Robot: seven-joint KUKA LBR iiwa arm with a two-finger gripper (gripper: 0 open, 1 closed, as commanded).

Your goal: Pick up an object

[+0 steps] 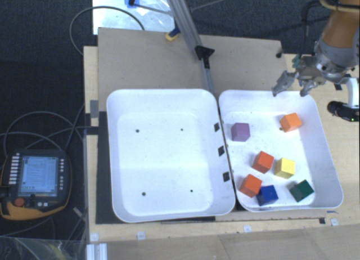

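Above the right bin's (323, 135) far rim, your end effector (293, 84) hangs spread open and empty, poised short of the blocks scattered loose below, the orange cube (291, 122) lying nearest.

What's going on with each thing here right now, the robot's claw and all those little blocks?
end effector: open, holding nothing, above the right bin's far rim
purple cube: lying alone in the right bin
orange cube: lying alone, nearest the end effector
blue cube: touching an orange cube
left bin: no blocks
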